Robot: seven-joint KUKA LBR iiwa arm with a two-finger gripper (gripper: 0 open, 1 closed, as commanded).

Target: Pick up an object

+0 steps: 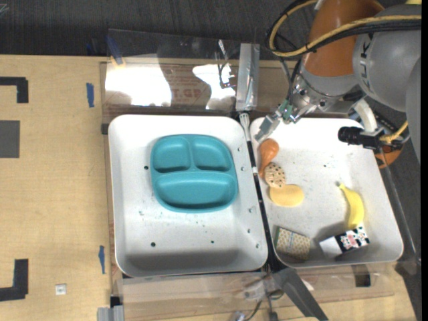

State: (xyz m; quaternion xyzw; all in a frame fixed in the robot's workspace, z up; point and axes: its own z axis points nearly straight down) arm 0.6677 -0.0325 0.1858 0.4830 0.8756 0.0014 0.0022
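Note:
The right bin (321,146) holds several small items. An orange carrot-shaped toy (267,150) lies at its upper left, close to the divider. Just below it sit a speckled cookie (274,174) and a pale yellow piece (287,196). A yellow banana (353,206) lies at the right. A black-and-white patterned box (352,239) and a tan patterned block (293,243) rest near the front wall. My gripper (269,124) hangs over the bin's upper left corner, just above the orange toy, with nothing seen in it.
A teal divided plate (194,172) lies in the left bin (134,233). A metal post (246,79) stands behind the divider between the bins. The arm's grey body and orange band (341,19) loom over the right bin's back edge, with yellow cables around them.

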